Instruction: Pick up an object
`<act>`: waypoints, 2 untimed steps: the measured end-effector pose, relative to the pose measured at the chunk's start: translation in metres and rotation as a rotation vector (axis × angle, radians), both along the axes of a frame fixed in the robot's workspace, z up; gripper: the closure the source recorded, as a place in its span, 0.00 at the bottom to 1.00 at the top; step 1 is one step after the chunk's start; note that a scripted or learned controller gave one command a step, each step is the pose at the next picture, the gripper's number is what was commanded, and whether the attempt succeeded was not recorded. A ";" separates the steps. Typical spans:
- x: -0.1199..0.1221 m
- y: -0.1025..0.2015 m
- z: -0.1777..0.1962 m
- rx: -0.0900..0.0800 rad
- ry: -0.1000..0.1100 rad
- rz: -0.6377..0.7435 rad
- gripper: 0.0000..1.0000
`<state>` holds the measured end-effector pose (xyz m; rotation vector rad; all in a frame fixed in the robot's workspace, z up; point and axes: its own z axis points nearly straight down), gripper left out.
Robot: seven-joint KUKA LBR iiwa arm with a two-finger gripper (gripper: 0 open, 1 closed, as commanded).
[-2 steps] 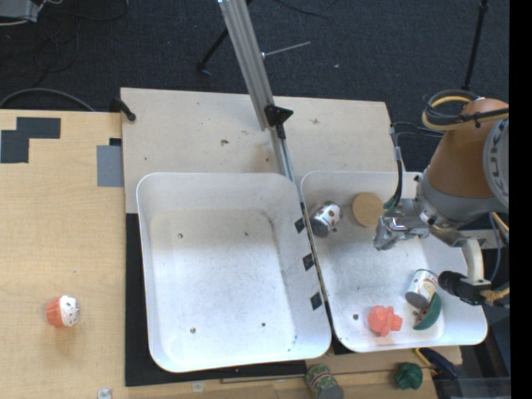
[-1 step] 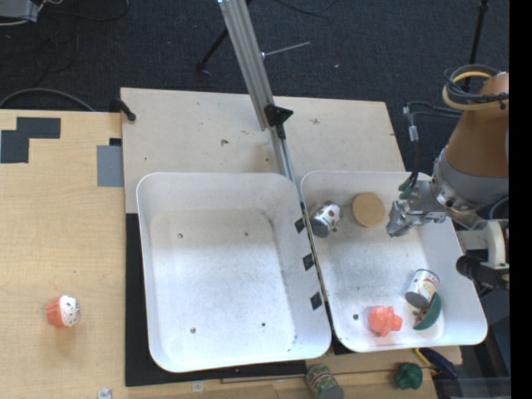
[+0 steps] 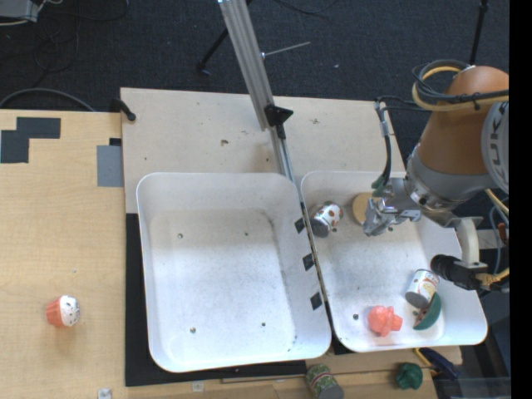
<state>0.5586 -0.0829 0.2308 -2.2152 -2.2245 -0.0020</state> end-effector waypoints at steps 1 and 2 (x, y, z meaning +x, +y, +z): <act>0.000 0.048 -0.010 0.000 0.004 -0.001 1.00; 0.003 0.095 -0.015 0.000 0.005 -0.001 1.00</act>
